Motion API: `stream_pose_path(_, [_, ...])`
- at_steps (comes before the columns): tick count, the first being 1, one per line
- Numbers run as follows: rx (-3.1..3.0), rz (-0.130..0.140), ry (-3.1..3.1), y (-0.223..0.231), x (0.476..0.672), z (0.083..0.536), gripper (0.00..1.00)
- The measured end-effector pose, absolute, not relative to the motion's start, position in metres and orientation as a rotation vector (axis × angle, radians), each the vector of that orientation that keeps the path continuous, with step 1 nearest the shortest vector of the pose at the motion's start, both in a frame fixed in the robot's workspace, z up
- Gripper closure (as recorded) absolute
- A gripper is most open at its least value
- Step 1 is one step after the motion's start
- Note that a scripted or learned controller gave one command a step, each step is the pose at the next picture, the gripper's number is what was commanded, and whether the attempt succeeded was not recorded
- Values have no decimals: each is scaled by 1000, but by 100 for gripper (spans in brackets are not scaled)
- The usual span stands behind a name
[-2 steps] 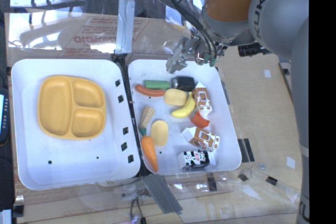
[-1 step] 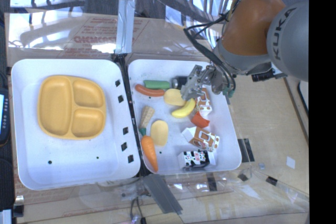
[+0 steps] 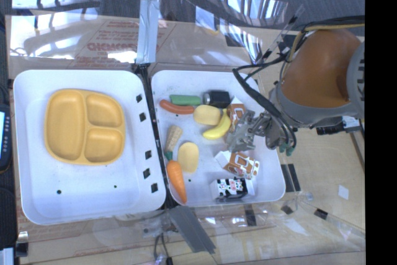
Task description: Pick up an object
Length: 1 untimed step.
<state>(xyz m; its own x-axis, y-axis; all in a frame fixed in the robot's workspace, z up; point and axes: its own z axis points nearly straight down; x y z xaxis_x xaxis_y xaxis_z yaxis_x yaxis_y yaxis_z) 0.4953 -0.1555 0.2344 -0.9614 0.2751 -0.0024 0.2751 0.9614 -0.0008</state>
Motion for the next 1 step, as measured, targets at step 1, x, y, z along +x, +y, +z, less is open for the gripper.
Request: stream_pose_path(1, [523, 2, 3105, -111, 479, 135, 100])
